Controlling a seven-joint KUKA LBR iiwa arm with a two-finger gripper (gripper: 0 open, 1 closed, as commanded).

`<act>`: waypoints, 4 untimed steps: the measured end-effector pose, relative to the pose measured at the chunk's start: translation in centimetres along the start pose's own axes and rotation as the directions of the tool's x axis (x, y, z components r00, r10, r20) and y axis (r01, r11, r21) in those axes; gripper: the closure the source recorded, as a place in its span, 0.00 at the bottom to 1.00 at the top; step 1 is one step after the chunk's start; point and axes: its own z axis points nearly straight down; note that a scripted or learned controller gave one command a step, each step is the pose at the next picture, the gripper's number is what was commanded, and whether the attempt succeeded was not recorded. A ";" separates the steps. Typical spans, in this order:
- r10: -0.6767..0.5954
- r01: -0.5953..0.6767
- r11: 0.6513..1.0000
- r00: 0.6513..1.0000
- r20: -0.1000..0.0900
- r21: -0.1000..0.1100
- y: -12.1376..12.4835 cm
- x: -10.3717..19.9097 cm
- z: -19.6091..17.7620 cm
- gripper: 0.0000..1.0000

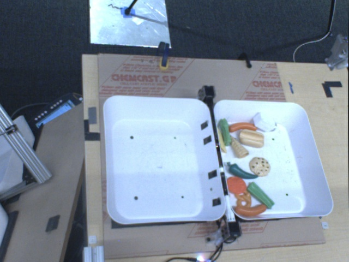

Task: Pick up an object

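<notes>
The right bin [305, 146] holds several toy foods along its left side. A green pepper [224, 131] lies upright near the divider, with an orange carrot [242, 127] and a bread roll [251, 139] beside it. A white crumpled piece [264, 122] sits at the top. Lower down are a round cookie [259, 166], a dark green pod [242, 172], a red tomato slice [236, 185], a green bean [260, 195], a pretzel [243, 200] and an orange sausage [251, 210].
The left bin [158, 157] stands beside the right one on a cardboard sheet [180, 78]. A black hinge strip [218, 157] runs between them. A shiny metal plate [130, 15] lies at the back. A metal frame [22, 152] stands at the left.
</notes>
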 end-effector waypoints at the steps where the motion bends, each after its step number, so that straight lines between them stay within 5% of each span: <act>1: 0.008 -0.008 1.000 1.000 -0.001 0.013 -1.8 -6.1 -1.2 1.00; 2: -0.001 0.002 1.000 1.000 -0.007 0.027 -3.3 -1.4 12.0 1.00; 3: 0.000 0.000 1.000 1.000 0.000 0.001 -4.3 -1.6 -2.0 1.00; 4: 0.002 -0.001 1.000 1.000 -0.007 0.031 -5.4 2.1 17.9 1.00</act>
